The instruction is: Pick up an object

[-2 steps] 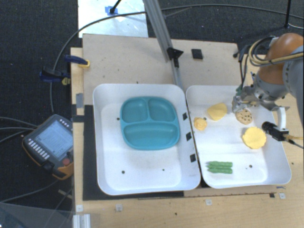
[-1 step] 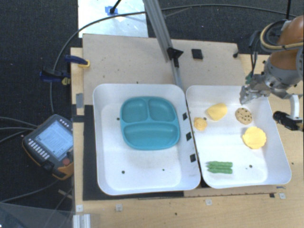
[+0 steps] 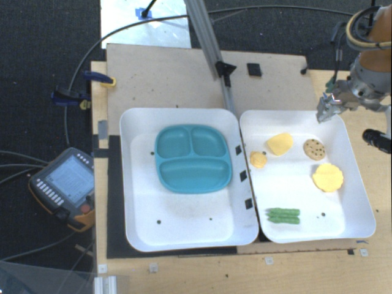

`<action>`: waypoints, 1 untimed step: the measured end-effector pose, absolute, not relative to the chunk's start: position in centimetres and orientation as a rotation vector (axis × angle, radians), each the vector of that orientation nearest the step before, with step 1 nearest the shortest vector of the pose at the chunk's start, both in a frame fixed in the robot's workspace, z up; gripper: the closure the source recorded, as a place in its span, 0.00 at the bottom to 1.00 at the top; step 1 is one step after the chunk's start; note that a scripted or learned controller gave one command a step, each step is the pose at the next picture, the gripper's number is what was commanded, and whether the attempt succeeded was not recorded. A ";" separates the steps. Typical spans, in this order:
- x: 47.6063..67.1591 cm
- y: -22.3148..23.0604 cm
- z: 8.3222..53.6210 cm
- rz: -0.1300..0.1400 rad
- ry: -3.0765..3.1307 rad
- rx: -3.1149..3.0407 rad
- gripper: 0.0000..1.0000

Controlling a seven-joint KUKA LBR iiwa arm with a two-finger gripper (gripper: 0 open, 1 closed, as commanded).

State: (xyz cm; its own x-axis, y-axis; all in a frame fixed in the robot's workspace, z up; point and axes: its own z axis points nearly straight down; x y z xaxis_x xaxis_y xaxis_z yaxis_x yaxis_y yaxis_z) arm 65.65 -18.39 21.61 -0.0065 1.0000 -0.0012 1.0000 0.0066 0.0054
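Observation:
The right bin (image 3: 352, 222) holds several toy foods: a yellow wedge (image 3: 279, 144), a small round yellow piece (image 3: 258, 160), a chocolate-chip cookie (image 3: 314, 149), a yellow disc (image 3: 328, 177) and green beans (image 3: 283, 215). My gripper (image 3: 326, 110) hangs over the bin's far right corner, above and to the right of the cookie. It holds nothing that I can see.
The left bin (image 3: 141, 225) contains a teal divided plate (image 3: 193, 158). A slanted metal pole (image 3: 205, 29) rises behind the bins. A teach pendant (image 3: 64, 185) lies left of the bench, with cables and clamps nearby.

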 end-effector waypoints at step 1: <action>65.8 -18.4 26.0 0.005 2.225 2.210 1.00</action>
State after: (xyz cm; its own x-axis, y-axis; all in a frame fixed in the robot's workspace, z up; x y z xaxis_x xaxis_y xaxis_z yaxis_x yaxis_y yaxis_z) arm 65.79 -18.38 25.98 -0.0068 1.0000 -0.0013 1.0000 0.0068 0.0061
